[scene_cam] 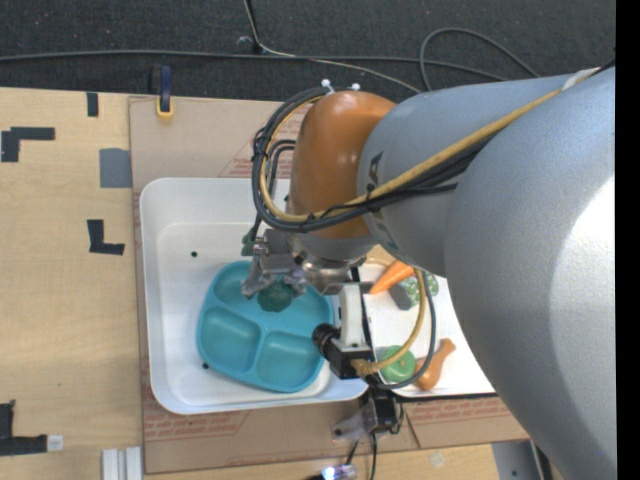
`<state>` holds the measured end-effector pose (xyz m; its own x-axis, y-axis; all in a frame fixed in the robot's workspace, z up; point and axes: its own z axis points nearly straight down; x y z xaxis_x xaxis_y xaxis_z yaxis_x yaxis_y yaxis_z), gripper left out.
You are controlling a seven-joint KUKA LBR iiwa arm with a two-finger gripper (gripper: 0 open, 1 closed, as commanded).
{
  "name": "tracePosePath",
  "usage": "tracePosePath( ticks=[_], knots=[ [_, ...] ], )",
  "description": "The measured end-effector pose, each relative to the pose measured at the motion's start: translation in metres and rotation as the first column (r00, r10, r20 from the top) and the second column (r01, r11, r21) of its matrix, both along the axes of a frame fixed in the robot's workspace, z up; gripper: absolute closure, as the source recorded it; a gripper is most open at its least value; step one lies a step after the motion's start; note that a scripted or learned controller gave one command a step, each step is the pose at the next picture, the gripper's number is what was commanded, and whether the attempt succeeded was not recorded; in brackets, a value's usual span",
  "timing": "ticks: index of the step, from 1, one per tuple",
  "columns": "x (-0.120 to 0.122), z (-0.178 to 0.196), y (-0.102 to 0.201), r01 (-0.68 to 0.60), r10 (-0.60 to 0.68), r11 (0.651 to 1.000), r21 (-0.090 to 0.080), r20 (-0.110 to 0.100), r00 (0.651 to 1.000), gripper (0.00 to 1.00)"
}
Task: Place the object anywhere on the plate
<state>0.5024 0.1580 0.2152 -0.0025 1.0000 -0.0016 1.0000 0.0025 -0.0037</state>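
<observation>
Camera view: the gripper (272,280) hangs low over the blue plate (262,340) in the left bin (165,268), narrowed on a dark green object (275,295) touching or just above the plate's upper compartment. Judged: placement step; next, release and lift straight up.

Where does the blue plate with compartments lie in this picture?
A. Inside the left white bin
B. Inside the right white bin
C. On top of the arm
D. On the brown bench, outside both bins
A: the blue plate rests inside the left white bin, under the gripper.
</observation>
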Motion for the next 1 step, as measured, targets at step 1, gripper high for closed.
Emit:
tracePosePath(
  ticks=[1],
  knots=[
    [0.0005,0.0002,-0.0003,0.000,0.000,1.000,0.000,0.001,1.000,0.00]
  ],
)
